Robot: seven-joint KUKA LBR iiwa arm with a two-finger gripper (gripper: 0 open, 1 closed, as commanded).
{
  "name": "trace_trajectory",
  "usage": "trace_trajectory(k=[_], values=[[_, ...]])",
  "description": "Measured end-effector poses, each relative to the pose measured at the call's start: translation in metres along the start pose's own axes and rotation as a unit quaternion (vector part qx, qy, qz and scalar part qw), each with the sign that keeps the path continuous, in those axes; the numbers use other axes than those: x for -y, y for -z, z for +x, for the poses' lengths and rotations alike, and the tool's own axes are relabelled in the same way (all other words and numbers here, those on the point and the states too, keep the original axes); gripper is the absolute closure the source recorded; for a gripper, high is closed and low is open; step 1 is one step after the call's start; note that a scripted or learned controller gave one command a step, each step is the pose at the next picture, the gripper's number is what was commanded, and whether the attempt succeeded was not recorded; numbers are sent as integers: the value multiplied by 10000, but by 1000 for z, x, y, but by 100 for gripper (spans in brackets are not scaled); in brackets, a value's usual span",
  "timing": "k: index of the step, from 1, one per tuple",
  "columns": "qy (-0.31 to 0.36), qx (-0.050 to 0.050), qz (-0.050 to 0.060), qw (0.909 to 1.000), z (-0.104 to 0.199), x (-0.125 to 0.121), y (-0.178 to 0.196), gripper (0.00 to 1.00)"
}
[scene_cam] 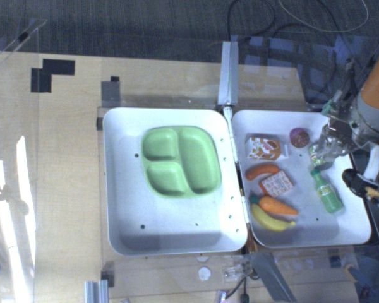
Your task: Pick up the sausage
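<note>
Banana (270, 218) and carrot (280, 206) sit lowest in the right bin (341, 232), a red-patterned packet (276, 183) just above them, and touching that packet's upper edge, centre-right of the frame, lies the sausage (262, 170). Green bottle (327, 193) to the right. Higher up, the gripper (323, 149) hovers near the bin's upper right; whether it's clenched or released I can't tell. Risk: the sausage is crowded, so a descent could catch the packet or nudge it away.
</note>
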State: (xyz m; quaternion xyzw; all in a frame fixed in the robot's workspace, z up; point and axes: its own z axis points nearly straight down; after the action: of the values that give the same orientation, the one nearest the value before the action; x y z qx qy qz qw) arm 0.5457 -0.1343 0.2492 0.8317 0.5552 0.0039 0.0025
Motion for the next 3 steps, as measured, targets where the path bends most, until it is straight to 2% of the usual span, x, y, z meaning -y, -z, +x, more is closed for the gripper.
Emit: trace_trajectory(k=[1, 3], values=[[-840, 12, 20, 9965, 15, 48, 3, 100], [-755, -4, -42, 9971, 19, 44, 24, 100]])
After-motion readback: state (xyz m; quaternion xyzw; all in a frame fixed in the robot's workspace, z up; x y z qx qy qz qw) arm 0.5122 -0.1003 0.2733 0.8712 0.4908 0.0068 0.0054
